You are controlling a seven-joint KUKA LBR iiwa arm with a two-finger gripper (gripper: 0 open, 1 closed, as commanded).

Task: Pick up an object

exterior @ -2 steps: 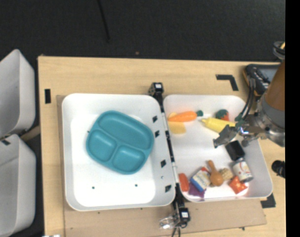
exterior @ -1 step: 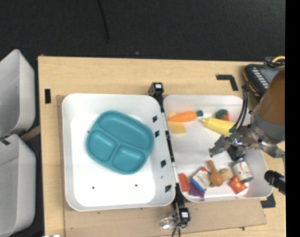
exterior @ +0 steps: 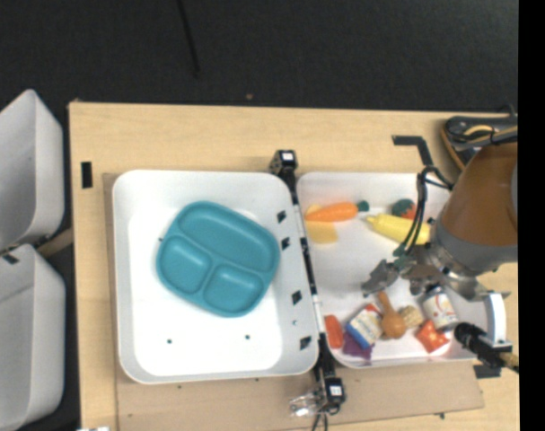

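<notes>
The bench carried 2 shallow white bins side by side. The left bin held 1 teal divided plate, lying flat a little above the bin's middle, with 3 compartments visible and nothing in them. The right bin held the loose objects. An orange toy carrot with a green tip lay near the bin's upper left, and a pale yellow block sat just below it, touching or nearly so. A yellow banana-like piece lay to the right of the carrot, beside a small green and orange item near the upper wall. Along the bin's lower edge sat a cluster: a red piece at the left, a small white carton with red and blue print over a purple scrap, a brown rounded object, a small can and a red-orange packet. The arm reached in from the right, its orange band over the bin's right side. The gripper hung low over the middle of the right bin, just above the brown object and the carton; whether the claw was open or closed could not be told, and no object was seen between its tips.
</notes>
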